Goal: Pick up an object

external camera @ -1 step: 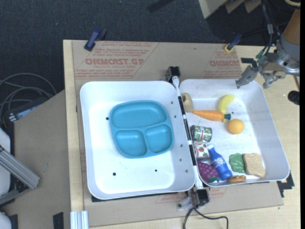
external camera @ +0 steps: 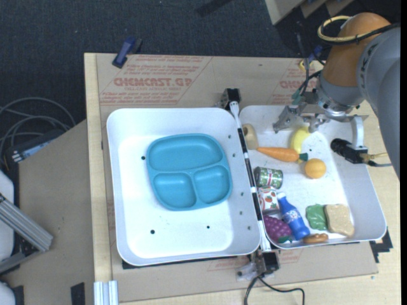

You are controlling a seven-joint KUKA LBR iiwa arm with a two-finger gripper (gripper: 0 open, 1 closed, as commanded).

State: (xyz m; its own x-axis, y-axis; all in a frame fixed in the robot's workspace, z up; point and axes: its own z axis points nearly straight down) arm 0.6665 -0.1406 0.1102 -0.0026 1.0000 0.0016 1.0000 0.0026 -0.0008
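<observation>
My gripper [external camera: 297,124] hangs over the back of the right bin [external camera: 365,192], open, with its two dark fingers spread wide. A yellow lemon [external camera: 299,139] lies just below and between the fingertips; nothing is held. In front of it are an orange carrot [external camera: 278,152] and a small orange fruit [external camera: 315,168]. Further forward sit a green-labelled can [external camera: 269,177], a strawberry-printed can [external camera: 270,201], a blue bottle [external camera: 294,218], purple grapes [external camera: 276,228], a green item [external camera: 316,215] and a tan bread slice [external camera: 339,218].
The left bin [external camera: 127,221] holds a blue divided plate [external camera: 189,170]. A tan round piece [external camera: 248,134] rests by the divider between the bins. A black fitting with a cable [external camera: 348,150] hangs off the arm at the right bin's back right.
</observation>
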